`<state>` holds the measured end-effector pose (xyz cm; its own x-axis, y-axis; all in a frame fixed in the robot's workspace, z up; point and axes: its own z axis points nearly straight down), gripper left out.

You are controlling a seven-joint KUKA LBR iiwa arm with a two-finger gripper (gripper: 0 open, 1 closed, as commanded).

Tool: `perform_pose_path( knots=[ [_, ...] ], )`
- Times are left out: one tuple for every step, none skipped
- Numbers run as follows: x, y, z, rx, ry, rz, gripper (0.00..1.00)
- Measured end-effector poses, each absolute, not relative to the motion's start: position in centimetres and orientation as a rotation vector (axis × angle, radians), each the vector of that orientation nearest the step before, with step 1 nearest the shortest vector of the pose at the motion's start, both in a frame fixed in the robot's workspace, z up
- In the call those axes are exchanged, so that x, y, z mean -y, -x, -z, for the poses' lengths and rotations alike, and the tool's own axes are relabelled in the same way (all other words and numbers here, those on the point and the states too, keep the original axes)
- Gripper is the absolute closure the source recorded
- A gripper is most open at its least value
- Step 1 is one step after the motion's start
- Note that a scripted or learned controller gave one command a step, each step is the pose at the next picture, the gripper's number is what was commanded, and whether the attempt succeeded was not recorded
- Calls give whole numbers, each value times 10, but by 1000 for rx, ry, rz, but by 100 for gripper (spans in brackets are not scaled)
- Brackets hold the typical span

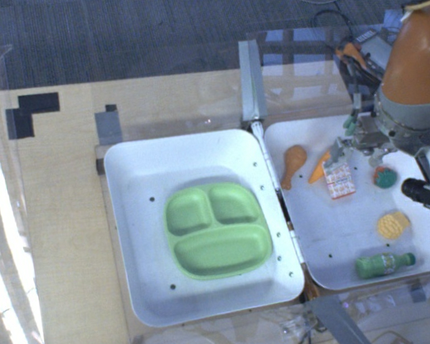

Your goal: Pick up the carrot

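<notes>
A pale, matt wooden counter (67, 253) is being seen under two smooth white plastic bins (146, 298); a glossy green plastic compartment plate (217, 231) is being lit.

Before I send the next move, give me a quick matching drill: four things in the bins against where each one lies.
Things:
1. green divided plate
2. carrot
3. green bottle
4. drumstick

Places:
A. right bin, along the near edge
B. middle of the left bin
C. right bin, beside the wall between the bins
D. right bin, between the drumstick and the red-and-white packet

Pairs: 1-B, 2-D, 3-A, 4-C
</notes>
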<state>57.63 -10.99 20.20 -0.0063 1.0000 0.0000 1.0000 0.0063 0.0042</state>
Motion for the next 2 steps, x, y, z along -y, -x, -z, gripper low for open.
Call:
perform_pose_path(
  knots=[
    [98, -643, -113, -2300, -2105, -25, 0],
    [98, -632, -105, -2189, -2192, -38, 0]
  ],
)
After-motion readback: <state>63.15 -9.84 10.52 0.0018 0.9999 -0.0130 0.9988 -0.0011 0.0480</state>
